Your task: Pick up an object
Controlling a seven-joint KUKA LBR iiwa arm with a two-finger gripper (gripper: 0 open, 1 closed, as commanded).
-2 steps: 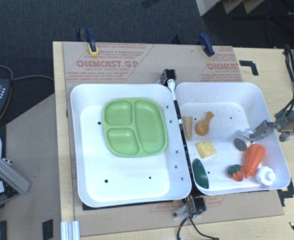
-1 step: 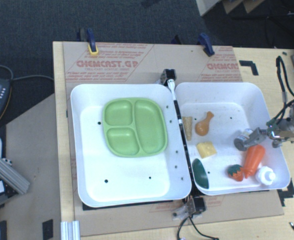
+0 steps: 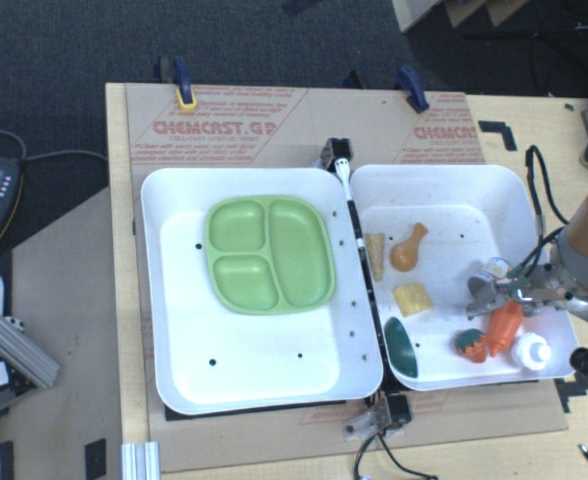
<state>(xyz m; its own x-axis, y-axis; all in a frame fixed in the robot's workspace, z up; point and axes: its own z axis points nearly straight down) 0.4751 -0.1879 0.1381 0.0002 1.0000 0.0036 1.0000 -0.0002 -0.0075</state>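
White bottle (image 3: pixel 531 351) and carrot (image 3: pixel 495 332) lay near front of right bin (image 3: pixel 444 183), green thing (image 3: pixel 401 348) at its left wall. Gripper (image 3: pixel 489 290) hung just above carrot, grip state unclear. Cheese (image 3: pixel 412 299), drumstick (image 3: pixel 407 248) farther back. Green plate (image 3: pixel 270 253) sat in left bin (image 3: pixel 174 298).

Even, bright light — soft shadows, slight blur
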